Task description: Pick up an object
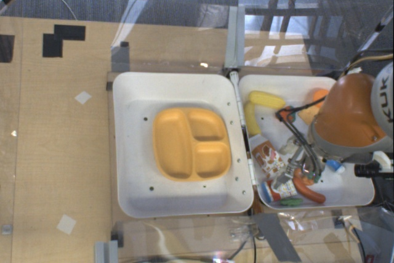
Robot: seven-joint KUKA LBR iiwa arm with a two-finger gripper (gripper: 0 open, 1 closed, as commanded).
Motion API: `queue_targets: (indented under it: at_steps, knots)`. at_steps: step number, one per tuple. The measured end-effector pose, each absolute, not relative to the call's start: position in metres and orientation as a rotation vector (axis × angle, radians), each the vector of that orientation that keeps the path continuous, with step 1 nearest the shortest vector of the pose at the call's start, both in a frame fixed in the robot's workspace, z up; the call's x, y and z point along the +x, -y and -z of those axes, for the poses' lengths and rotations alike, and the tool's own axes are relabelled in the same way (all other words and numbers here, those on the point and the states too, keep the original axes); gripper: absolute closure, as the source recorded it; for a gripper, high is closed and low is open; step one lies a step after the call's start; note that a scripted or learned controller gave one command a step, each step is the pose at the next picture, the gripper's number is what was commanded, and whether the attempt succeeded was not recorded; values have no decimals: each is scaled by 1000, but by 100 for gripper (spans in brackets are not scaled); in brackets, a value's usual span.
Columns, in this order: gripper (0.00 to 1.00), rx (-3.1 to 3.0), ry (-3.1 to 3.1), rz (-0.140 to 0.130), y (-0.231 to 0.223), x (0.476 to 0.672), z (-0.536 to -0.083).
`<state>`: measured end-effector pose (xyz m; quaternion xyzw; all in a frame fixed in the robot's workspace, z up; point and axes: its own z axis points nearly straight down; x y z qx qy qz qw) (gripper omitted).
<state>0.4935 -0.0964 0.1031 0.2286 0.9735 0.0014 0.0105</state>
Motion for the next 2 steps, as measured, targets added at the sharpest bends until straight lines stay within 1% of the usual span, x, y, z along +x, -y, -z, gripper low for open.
queue_targets:
  at_steps: [1, 2]
  knots:
    - [0, 962, -2968, -9, 113, 570, -95]
    - [0, 962, -2968, -9, 113, 570, -95]
